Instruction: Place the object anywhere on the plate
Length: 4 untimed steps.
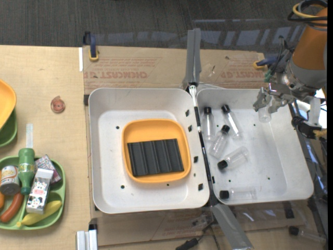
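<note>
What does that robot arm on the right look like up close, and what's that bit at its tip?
The arm is a rounded grey body with an orange band above the wrist and a yellowish ring visible at its top. At its tip sits the gripper, a small silvery metal piece with thin dark cables running beside it. No lettering is legible.

The left bin (pixel 99 155) holds an orange plate (pixel 156 129) with a dark ribbed insert (pixel 156 157) lying flat on it. The right bin (pixel 291 181) holds several clear vials with black caps (pixel 229 120), scattered over its left half, some touching each other. The pincer (pixel 266 104) hangs over the far right part of that bin, with a clear vial (pixel 264 111) apparently at its tip. On the desk (pixel 52 72) at left sits a green tray (pixel 52 212) of toy food.
</note>
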Tool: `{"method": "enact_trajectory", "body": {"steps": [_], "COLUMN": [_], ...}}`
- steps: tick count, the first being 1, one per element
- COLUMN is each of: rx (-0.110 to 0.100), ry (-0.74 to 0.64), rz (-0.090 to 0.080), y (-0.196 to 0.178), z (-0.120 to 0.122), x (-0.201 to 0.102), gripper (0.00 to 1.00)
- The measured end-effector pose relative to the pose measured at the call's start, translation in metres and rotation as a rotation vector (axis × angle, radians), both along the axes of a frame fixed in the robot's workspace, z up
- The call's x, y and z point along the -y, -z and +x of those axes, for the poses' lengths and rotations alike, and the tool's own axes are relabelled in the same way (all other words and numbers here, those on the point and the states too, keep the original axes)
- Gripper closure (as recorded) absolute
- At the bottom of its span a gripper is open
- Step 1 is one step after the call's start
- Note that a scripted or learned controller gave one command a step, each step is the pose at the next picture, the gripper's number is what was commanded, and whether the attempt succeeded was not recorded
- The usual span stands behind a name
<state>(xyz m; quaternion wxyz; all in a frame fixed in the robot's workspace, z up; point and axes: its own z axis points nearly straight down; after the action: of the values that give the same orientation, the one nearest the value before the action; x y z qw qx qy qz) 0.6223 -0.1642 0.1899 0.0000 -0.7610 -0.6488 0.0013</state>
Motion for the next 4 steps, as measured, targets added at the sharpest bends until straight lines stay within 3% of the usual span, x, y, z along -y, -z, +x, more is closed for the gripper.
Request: {"method": "enact_trajectory", "body": {"steps": [1,3,4], "rx": [0.001,0.003,0.003], "ry": [-0.035,-0.526,-0.723], "rz": [0.000,0.000,-0.001], "y": [-0.004,-0.068,-0.123], "z": [0.036,0.037,0.037], "x": [0.053,0.058,0.058], "gripper": [1.00,1.00,1.00]}}
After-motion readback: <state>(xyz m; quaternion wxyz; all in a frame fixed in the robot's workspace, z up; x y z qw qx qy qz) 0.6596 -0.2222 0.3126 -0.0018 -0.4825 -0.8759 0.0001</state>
